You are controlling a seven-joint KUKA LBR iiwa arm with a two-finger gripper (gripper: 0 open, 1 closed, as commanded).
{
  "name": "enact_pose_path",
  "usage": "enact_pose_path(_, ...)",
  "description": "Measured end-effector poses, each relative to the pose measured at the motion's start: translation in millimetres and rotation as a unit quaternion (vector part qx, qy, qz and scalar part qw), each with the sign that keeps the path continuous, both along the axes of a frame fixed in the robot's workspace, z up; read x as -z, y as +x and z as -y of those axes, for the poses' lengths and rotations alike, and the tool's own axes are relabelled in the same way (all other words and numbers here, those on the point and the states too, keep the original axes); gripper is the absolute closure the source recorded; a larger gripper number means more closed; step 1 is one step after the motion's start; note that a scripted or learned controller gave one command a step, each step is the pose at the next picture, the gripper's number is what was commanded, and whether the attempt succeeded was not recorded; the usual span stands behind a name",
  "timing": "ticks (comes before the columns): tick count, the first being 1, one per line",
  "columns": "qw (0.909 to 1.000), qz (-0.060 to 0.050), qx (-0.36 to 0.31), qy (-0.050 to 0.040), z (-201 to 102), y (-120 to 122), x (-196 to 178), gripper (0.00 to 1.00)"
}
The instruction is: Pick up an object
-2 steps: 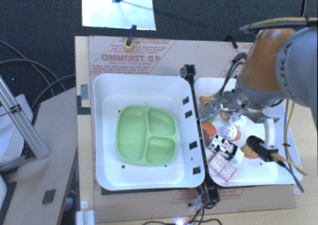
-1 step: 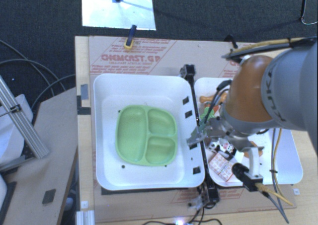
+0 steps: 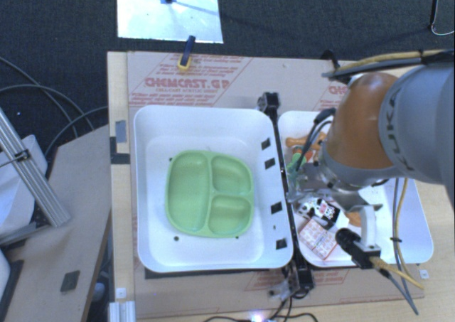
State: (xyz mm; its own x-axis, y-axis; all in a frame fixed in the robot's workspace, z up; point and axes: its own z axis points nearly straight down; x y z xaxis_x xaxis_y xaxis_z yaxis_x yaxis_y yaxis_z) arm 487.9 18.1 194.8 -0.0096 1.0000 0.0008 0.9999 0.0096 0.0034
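Observation:
My gripper (image 3: 304, 187) is low inside the right bin (image 3: 424, 242), near that bin's left wall, and the grey and orange wrist covers most of it. Just in front of the gripper lies a small white object with black and red marks (image 3: 321, 210). A flat card with a red pattern (image 3: 318, 237) rests closer to the bin's front edge. An orange object (image 3: 294, 144) peeks out behind the arm at the bin's back left. The arm hides whatever lies directly under the gripper.
The left bin (image 3: 153, 171) holds a green divided plate (image 3: 210, 193). A black divider with clips (image 3: 279, 171) runs between the two bins. Cables (image 3: 399, 281) trail off the arm at the front right.

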Motion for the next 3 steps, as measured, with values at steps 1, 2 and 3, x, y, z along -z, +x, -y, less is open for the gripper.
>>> enact_pose_path(1, 1.0000, 0.003, 0.001, 0.0004, -13.2, 0.5, -77.0, 1.00)
enact_pose_path(2, 1.0000, 0.001, 0.002, 0.0001, -31.8, -0.6, -115.7, 1.00)
enact_pose_path(3, 1.0000, 0.003, 0.002, 0.0006, -42.3, -0.3, -180.7, 1.00)
